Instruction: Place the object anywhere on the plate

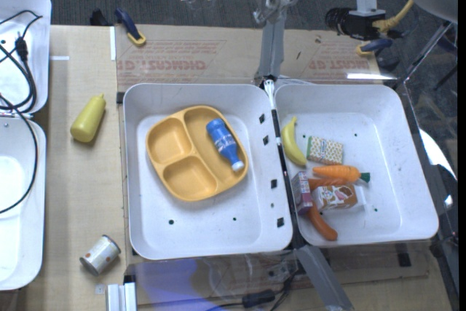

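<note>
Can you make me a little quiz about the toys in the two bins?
1. True or false: the blue bottle lies on the yellow plate.
2. Which bin holds the banana: A the left bin, B the right bin?
3. What orange vegetable lies just above the juice box?

Key: 1 true. 2 B. 3 the carrot.

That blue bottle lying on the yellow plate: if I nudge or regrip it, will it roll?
Probably. The blue bottle lies on its side across the divided yellow plate, and its round body looks apt to roll. The plate's ridges may check it. Its smooth plastic looks slippery and likely light, so grip across the body.
</note>
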Tool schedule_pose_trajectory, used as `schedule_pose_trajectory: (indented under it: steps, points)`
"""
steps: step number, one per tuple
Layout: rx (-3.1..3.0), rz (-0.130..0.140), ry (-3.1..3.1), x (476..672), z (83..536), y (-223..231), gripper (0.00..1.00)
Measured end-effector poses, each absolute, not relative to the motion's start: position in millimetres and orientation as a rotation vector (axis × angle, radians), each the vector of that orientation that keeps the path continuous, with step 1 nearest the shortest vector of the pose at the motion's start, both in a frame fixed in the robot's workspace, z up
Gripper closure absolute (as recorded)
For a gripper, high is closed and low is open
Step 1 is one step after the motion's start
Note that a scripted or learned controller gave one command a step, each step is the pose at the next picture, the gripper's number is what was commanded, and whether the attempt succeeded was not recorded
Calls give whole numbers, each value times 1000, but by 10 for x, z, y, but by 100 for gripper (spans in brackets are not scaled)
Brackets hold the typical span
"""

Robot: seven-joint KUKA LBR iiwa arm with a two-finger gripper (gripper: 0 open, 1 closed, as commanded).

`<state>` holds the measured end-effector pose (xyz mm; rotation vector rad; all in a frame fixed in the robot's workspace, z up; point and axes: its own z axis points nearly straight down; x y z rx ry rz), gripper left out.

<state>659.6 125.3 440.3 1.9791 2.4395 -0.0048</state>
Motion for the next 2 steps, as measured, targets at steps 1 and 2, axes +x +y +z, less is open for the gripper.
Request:
schedule_pose_trajectory:
  steps: [1, 2]
  points:
    - [1775, -6, 2593, 6597, 4404, 1042, 100]
    - [1568, -5, 2724, 6585, 4074, 914, 100]
